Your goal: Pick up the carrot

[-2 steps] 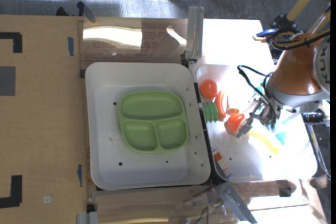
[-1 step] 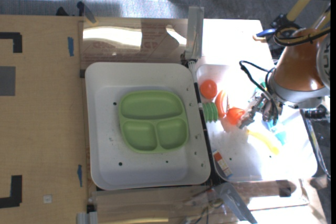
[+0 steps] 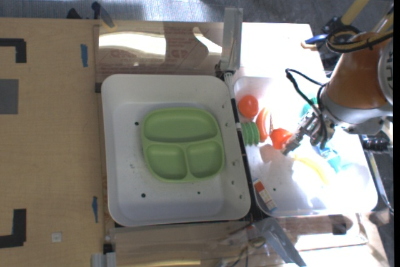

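In the right bin (image 3: 350, 197) lies a slender orange piece with pale stripes that I take for the carrot (image 3: 264, 122), beside a ribbed green piece (image 3: 250, 132) near the bin's left wall. My gripper (image 3: 292, 145) slants down and to the left from the grey wrist. Its tip is just right of the carrot and touches, or sits just above, a round orange-red object (image 3: 279, 136). Glare on the bin floor washes out the area under the gripper.
An orange ball (image 3: 248, 105) lies behind the carrot. A yellow banana-like piece (image 3: 311, 167) and a blue item (image 3: 332, 161) lie right of the gripper. The left bin (image 3: 119, 134) holds a green divided plate (image 3: 182, 143). A cable loops above the wrist.
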`<state>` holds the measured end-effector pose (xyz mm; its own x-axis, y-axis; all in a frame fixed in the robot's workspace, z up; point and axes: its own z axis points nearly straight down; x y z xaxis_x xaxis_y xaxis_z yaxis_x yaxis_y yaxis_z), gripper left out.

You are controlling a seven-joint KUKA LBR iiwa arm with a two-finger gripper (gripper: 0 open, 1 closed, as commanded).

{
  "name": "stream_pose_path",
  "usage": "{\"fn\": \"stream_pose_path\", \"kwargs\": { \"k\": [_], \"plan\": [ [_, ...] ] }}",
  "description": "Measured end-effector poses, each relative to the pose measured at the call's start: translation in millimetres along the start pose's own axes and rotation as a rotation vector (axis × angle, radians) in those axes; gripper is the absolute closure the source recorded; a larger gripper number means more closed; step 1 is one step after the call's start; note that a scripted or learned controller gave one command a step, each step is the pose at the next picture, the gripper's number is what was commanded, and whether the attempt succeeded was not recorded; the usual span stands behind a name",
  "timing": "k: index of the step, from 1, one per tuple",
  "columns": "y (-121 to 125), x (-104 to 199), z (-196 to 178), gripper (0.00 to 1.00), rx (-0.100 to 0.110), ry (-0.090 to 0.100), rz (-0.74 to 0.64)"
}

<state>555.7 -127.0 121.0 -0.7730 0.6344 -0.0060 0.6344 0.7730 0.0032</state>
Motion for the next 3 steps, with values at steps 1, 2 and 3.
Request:
{"fn": "stream_pose_path", "kwargs": {
  "k": [1,2,3],
  "plan": [
    [1.2,-1.1,-10.4,1.0,-0.003,-0.006,-0.002],
    [2.3,-2.1,-20.6,1.0,-0.005,-0.012,-0.003],
    [3.5,-3.3,-31.0,1.0,-0.008,-0.018,-0.005]
  ]
}}
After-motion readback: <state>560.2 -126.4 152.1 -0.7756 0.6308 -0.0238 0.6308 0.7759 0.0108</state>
